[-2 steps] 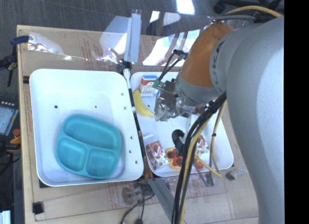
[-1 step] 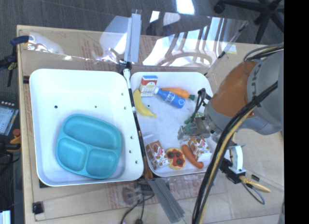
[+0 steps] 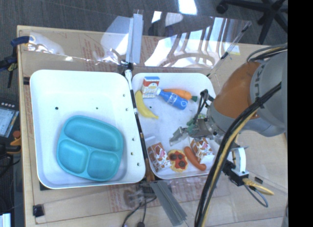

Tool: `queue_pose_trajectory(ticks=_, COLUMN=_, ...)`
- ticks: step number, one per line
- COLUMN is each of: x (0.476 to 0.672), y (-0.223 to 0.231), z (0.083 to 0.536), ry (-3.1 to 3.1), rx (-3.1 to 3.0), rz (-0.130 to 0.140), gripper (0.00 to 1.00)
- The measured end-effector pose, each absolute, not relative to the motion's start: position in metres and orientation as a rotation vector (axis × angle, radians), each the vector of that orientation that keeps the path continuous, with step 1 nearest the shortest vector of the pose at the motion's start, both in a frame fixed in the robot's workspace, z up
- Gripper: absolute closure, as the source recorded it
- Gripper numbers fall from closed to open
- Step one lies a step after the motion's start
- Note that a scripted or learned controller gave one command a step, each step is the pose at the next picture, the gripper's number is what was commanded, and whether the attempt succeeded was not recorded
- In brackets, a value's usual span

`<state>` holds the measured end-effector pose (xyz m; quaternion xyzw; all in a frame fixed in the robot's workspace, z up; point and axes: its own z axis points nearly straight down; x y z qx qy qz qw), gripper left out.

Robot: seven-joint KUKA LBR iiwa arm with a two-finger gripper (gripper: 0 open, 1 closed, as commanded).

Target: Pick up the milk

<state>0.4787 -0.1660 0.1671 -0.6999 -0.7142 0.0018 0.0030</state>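
Up in the far left corner of the right-hand shallow white bin stands the small white milk carton with red and blue print, touching the yellow plastic banana and just beside the blue bottle with the orange carrot behind it. The arm's two-finger gripper hovers mid-bin, well apart from the carton, nothing between its fingers that I can see; whether it's spread or closed I cannot tell. Crowding looks the risk: reaching across, it could nudge the bottle or banana and knock the carton aside.
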Motion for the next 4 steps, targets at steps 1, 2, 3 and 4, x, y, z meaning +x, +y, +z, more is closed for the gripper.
queue_pose_trajectory(ticks=1, x=0.477, y=-0.21, z=0.092, ry=-2.352, rx=-2.078, rz=-0.001, gripper=0.0)
queue_pose_trajectory(ticks=2, x=0.582, y=-0.209, z=0.091, ry=-2.483, rx=-1.92, rz=0.0, gripper=0.0)
queue_pose_trajectory(ticks=3, x=0.476, y=-0.2, z=0.091, ry=-2.322, rx=-2.112, rz=0.001, gripper=0.0)
queue_pose_trajectory(ticks=4, x=0.522, y=-0.149, z=0.097, ry=-2.53, rx=-1.908, rz=0.023, gripper=0.0)
